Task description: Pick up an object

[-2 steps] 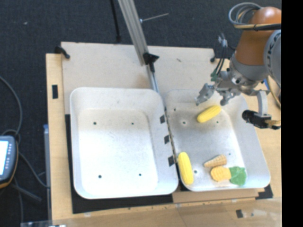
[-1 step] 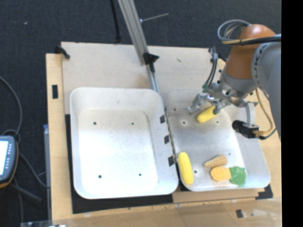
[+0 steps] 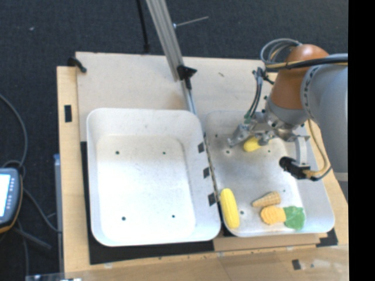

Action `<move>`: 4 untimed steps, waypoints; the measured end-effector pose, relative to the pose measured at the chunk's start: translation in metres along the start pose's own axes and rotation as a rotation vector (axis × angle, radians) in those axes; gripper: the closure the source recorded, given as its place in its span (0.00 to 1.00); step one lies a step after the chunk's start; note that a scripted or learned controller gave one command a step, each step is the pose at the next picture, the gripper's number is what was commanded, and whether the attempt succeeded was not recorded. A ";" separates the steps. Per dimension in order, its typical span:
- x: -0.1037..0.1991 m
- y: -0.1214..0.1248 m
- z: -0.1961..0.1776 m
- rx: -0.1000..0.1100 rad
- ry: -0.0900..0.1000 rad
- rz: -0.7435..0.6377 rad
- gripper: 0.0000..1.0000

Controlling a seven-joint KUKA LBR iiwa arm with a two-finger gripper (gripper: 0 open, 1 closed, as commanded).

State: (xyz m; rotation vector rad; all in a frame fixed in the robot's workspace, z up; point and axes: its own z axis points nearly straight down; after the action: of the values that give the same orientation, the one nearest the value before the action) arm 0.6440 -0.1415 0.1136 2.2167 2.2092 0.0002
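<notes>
Bench [image 3: 140, 81] front edge sits nearest, light wood, with black padding seen under the bins. Dark carpet is seen around the bench; a handheld screen unit [image 3: 7, 195] with cables lies on the floor at far left. Left bin [image 3: 99, 127] is seen as white and speckled, a few dark dots on its floor. An aluminium post [image 3: 167, 31] is mounted behind the bins, slanting up and left. Right bin [image 3: 319, 206] is set against the left one. Along its left wall a yellow corn cob [image 3: 229, 207] is laid; right of that, a tan cone piece [image 3: 266, 200], an orange-yellow corn piece [image 3: 272, 215] and a green piece [image 3: 295, 216] are grouped near the front. End effector [image 3: 253, 140] is positioned low over the bin's rear, a small yellow object [image 3: 251, 146] at its tips; whether it is gripped or the fingers are closed cannot be told. Grey arm [image 3: 325, 116] with orange band enters from the right.
</notes>
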 end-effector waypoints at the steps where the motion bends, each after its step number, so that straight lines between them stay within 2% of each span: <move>1: -0.001 0.002 -0.015 -0.007 0.002 0.005 1.00; 3: 0.001 0.014 -0.102 0.003 0.007 -0.006 1.00; 4: 0.055 0.016 -0.098 0.008 0.009 -0.010 1.00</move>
State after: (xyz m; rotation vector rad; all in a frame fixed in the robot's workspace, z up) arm 0.6592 -0.0861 0.2116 2.2148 2.2284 0.0007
